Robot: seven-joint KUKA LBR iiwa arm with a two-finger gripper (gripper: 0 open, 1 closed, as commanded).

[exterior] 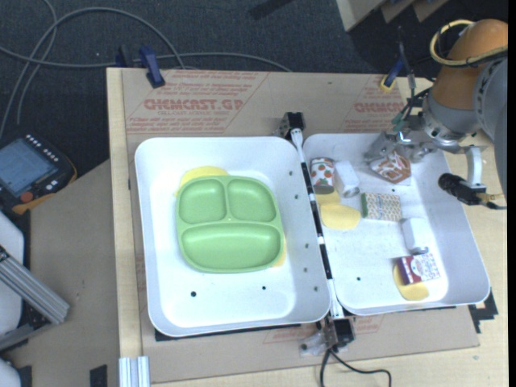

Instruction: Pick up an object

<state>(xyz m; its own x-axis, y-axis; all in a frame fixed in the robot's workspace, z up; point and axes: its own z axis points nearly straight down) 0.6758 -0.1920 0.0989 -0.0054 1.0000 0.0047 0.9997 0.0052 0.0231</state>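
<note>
Cardboard-topped desk (pixel 201 95) carries two bins; beyond the right bin's (pixel 451 248) far corner the pincer (pixel 393 153) hangs over a red-patterned packet (pixel 393 168), its opening unclear; descend squarely, close gently.

The divided tray (pixel 230 222) lies in the left bin (pixel 161 297) — the right bin (pixel 451 280) holds small packets (pixel 382 206), the gripper (pixel 395 156) at its far edge.

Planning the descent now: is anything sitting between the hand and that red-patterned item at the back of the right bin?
Nothing visible stands between them: the hand hangs directly over the red-patterned item, with the neighbouring white cylinder off to its side.
</note>
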